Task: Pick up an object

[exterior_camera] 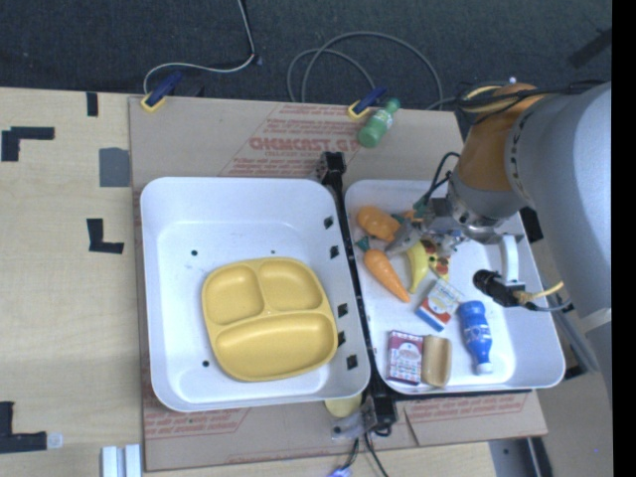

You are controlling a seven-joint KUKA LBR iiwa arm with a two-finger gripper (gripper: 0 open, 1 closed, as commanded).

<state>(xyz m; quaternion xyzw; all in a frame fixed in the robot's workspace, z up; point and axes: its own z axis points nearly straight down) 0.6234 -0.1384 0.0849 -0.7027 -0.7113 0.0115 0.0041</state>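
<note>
Nearest you, the blue plastic bottle (476, 335) and tan bread roll (435, 360) lie clear of the action. Farther in, the gripper (429, 235) sits low over the yellow banana (418, 264) and orange carrot (386, 274); you cannot tell its state. Crowding there risks a glancing miss.

"CHEMCAST" printed on cardboard sheet (248, 137)

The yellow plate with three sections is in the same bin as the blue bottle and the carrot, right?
Not quite. The camera view shows the yellow plate alone in the left bin. The blue bottle and the carrot lie in the right bin, where the gripper is reaching among the toys.
</note>
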